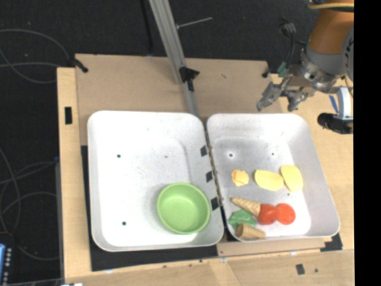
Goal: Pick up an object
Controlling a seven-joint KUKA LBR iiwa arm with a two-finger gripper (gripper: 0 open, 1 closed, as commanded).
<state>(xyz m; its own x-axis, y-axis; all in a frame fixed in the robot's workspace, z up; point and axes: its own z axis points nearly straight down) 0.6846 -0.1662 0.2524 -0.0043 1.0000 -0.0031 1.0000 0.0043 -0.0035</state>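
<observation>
The bench (137, 85) carries two white bins side by side. The left bin (137, 148) holds a green bowl (183, 208) near its front right corner. The right bin (262, 139) holds all the small pieces, gathered in its front half: three yellow pieces in a row, two cones, a green scrap and a red piece.

The arm (329, 31) hangs over the bench beyond the right bin's far right corner, and its gripper (280, 98) sits above the bin's far rim, well apart from every piece. Its fingers look spread, with nothing between them.

No piece is chosen yet, so the step in hand is the approach. I would aim for a piece with free space on both sides. The middle yellow piece (268, 180) suits best: its long axis runs nearly left to right across the view, so the fingers should close across its short width, front to back. The right yellow piece (292, 177) touches it and leans from upper left to lower right.

The upper cone (246, 205) lies with its long axis left to right, tip toward the red piece (277, 214), which it nearly touches. The lower cone (250, 232) lies against the front wall, a harder reach.
</observation>
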